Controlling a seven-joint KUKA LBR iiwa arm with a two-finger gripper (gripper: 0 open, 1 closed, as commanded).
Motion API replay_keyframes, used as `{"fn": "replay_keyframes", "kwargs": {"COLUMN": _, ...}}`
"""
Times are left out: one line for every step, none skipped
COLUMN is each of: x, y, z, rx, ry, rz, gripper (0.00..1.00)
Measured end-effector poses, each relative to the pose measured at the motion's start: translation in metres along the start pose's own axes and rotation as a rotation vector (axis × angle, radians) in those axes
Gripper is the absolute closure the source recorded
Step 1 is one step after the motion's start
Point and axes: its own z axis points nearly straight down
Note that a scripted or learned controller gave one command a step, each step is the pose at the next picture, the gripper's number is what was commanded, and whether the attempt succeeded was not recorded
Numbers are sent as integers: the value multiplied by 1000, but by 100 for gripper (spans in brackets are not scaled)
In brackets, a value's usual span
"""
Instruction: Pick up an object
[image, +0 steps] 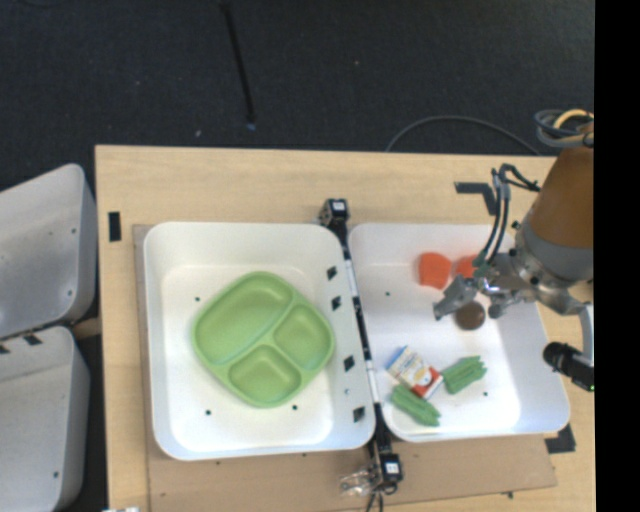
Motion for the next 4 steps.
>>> {"fn": "replay_keyframes", "kwargs": {"x": 1, "y": 2, "z": 43, "rx": 3, "ry": -1, "rz": 3, "gripper": 0}}
{"fn": "replay_keyframes", "kwargs": {"x": 4, "y": 2, "z": 106, "rx": 6, "ry": 0, "rz": 5, "gripper": 0}}
{"fn": "replay_keyframes", "kwargs": {"x": 3, "y": 5, "z": 134, "rx": -7, "ry": 1, "rz": 7, "gripper": 0}}
{"fn": "replay_keyframes", "kwargs": {"x": 2, "y": 3, "z": 126, "rx": -2, "ry": 0, "rz": 13, "gripper": 100}}
